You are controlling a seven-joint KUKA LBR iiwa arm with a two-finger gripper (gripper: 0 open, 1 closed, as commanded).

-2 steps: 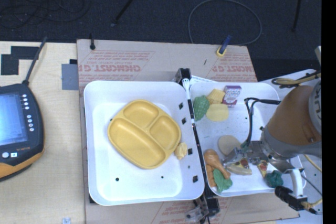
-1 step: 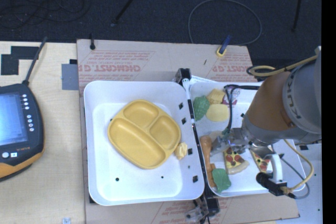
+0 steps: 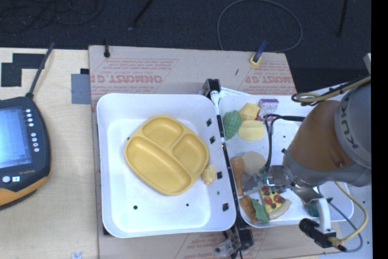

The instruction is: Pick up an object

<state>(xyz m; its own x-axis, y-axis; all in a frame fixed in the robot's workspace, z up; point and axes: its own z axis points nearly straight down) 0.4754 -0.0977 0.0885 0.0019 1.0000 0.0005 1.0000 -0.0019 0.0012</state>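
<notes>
The right bin [image 3: 285, 130] holds several toy foods. A green broccoli [image 3: 232, 124] lies at its left wall, with a yellow block [image 3: 249, 111] and a pale yellow lemon-like piece [image 3: 253, 131] beside it. Lower down are a tan round piece [image 3: 253, 162], an orange stick [image 3: 237, 170], a pizza slice [image 3: 274, 201] and a green scrap [image 3: 260, 211]. My gripper [image 3: 268, 178] hangs low over the right bin, between the tan piece and the pizza slice, and I see nothing held. The arm's orange band [image 3: 315, 136] covers the bin's right half.
A yellow divided plate [image 3: 167, 154] lies in the left bin [image 3: 121, 203], with a small yellow piece [image 3: 208, 174] at its lower right edge. A black divider [image 3: 221, 154] separates the bins. A teach pendant [image 3: 18, 142] rests at far left. Cables [image 3: 330, 97] trail at right.
</notes>
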